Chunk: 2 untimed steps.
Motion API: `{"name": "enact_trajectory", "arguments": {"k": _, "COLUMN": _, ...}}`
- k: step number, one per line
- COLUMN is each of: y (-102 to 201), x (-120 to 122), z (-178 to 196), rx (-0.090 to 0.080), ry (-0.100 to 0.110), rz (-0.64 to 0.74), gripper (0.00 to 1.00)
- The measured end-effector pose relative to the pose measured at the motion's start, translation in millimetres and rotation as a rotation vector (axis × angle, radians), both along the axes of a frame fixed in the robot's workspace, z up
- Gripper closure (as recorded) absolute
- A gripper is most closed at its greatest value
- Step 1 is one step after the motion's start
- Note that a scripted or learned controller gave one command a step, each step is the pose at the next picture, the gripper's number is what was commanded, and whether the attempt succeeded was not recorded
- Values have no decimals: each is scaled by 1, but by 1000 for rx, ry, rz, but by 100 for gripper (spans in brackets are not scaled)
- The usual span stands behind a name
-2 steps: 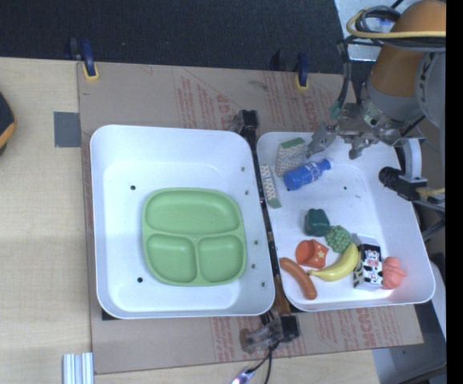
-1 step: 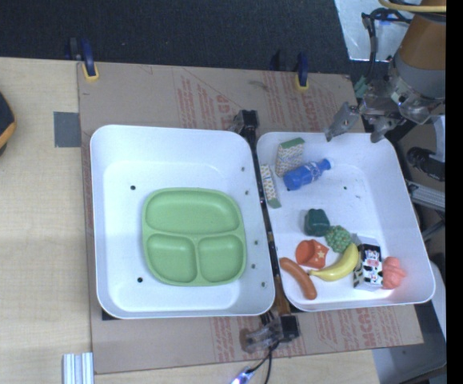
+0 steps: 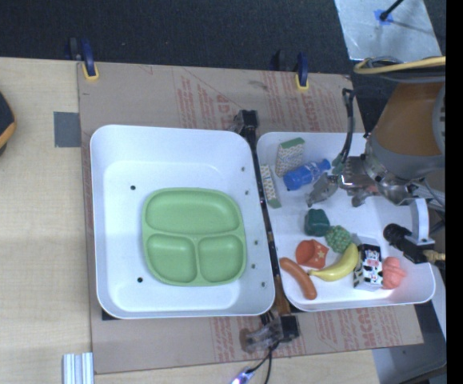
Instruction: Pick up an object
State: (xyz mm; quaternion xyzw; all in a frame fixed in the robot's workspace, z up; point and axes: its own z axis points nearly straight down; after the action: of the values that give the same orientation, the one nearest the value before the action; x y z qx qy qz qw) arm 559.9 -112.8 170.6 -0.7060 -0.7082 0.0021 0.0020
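- Two shallow white bins were seen side by side on a cardboard-covered bench; the left bin (image 3: 111, 214) held a green divided tray (image 3: 193, 235), set near its middle.
- The right bin (image 3: 423, 290) was found to contain a group of small toy items; no item was seen lifted clear of it.
- A blue bottle (image 3: 305, 174) was noted lying on its side in the upper part of the right bin, just beside a small box with a green top (image 3: 290, 155); a pale strip-like pack (image 3: 270, 187) was noted against the bin's left wall.
- A dark green block (image 3: 317, 221) was observed near the bin's centre; a broccoli piece (image 3: 338, 238) was seen just below and to its right.
- A red pepper-like item (image 3: 312, 253), a sausage (image 3: 297, 278) and a banana (image 3: 339, 266) were recorded close together along the bin's lower part; the banana was seen touching or nearly touching the pepper-like item.
- A black-and-white carton (image 3: 368, 267) and a pink item (image 3: 393, 272) were recorded to the right of the banana, just beside each other.
- The arm (image 3: 407, 126) was seen reaching in from the right, over the upper right of the right bin; the gripper (image 3: 327, 189) was located near the blue bottle, above the dark green block.
- Whether the gripper was apart, together or clamped on anything could not be told; nothing was seen held in it.
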Motion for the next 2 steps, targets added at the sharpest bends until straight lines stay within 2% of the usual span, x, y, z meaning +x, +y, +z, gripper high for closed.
{"name": "enact_trajectory", "arguments": {"k": 1, "y": 12, "x": -54, "z": -76, "rx": 0, "ry": -7, "rz": 2, "gripper": 0}}
{"name": "enact_trajectory", "arguments": {"k": 2, "y": 16, "x": -4, "z": -77, "rx": -1, "ry": -6, "rz": 1, "gripper": 0}}
